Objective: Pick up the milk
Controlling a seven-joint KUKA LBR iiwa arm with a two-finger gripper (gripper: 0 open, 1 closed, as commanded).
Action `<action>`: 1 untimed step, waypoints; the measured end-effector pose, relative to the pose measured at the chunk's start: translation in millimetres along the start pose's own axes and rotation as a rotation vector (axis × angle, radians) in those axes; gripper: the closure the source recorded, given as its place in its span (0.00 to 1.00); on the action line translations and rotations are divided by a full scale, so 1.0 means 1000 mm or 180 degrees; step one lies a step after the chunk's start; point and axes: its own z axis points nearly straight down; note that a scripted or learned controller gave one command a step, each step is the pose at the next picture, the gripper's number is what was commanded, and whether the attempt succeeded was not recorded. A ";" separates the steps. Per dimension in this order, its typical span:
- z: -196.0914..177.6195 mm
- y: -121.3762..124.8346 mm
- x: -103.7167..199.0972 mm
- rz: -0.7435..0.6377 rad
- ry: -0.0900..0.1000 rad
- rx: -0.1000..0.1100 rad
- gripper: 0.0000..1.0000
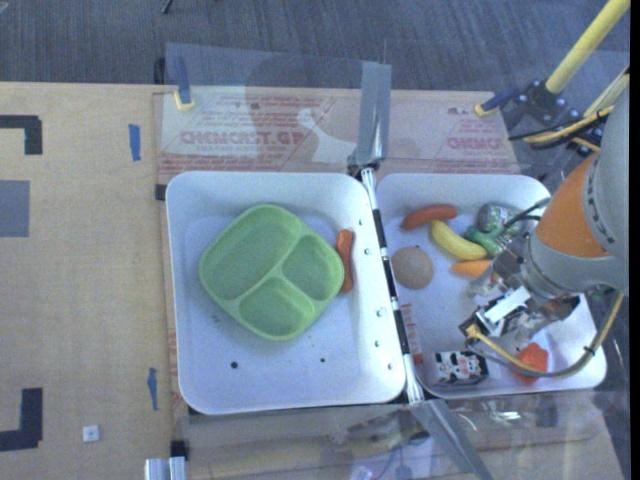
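Observation:
The milk [460,367] is a small carton with black-and-white cow patches. It lies on its side at the near edge of the right bin [436,311], close to the divider. My gripper [517,330] hangs low over the right bin, just right of and a little beyond the milk. Nothing shows between it and the carton, and the two look apart. The wrist and its fittings hide the gripper's tip.
In the right bin are a red sausage-like piece [429,215], a banana [451,240], a green item [489,220], an orange piece [470,266], a brown round item [411,267] and a red item [534,359]. The left bin [200,358] holds a green divided plate [270,270] and a carrot [346,257].

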 end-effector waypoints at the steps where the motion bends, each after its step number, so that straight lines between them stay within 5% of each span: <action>1: 0.001 0.042 0.031 0.0365 -0.0007 0.0004 0.00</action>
